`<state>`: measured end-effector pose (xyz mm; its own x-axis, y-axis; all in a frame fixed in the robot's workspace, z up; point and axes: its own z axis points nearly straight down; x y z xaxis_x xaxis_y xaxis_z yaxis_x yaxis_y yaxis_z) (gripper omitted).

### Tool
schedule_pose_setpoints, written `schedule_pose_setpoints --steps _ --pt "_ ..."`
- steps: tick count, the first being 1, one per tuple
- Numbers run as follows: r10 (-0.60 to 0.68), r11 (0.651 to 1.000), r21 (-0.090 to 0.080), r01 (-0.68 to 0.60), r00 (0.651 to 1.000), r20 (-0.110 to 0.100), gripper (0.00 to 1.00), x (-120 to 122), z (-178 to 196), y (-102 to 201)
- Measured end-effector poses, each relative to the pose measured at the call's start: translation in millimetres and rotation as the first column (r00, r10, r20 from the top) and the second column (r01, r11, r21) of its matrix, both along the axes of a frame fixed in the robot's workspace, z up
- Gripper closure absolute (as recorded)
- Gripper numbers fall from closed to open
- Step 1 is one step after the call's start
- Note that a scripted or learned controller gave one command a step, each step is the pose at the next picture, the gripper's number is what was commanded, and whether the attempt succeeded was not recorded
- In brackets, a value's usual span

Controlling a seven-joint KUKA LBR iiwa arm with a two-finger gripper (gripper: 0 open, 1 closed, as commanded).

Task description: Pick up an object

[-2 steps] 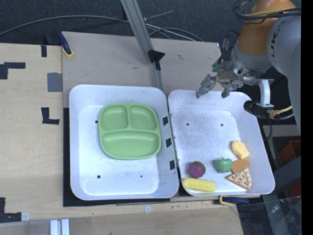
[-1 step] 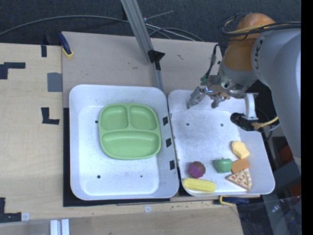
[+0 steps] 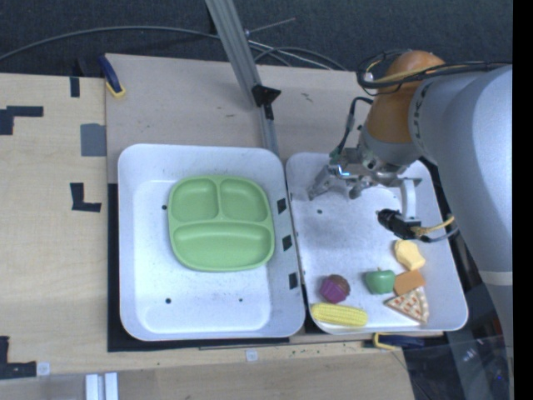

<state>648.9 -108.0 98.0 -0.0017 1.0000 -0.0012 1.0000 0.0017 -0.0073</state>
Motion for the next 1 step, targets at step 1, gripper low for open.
schedule_pose_setpoints --steps 1 --pt "0.003 1.0 0.001 -0.003 1.0 0.005 1.0 1.7 14.4 1.1"
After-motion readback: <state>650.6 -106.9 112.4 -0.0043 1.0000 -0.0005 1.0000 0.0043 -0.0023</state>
